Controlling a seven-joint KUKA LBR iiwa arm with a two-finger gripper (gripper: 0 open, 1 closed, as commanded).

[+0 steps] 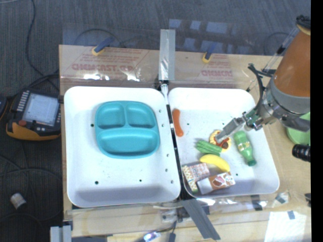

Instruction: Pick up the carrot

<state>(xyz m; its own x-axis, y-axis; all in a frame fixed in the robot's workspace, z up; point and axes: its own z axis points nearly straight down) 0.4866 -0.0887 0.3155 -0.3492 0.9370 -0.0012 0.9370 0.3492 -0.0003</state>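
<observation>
Locate the carrot [177, 122] in the right bin [262, 185], lying lengthwise against that bin's left wall, just beside the divider between the two bins. Nothing touches it. The claw [220, 134] sits well apart from the carrot, toward the middle of the same bin, lowered at a slant from the arm [295, 74] that enters on the right. Its tip is over a small round orange and yellow item [222, 140]. You cannot tell from this view how the claw stands, whether spread or closed, and no object is visibly held.

Note the other contents of the right bin: a green bottle [245, 147] just right of the claw, a green vegetable [208, 147] and a banana [215, 161] below it, and two small packets [208, 176] near the front wall (their labels are too small to read). The left bin [81, 185] holds a teal divided plate [126, 128]. Both bins rest on the tabletop [101, 64].
</observation>
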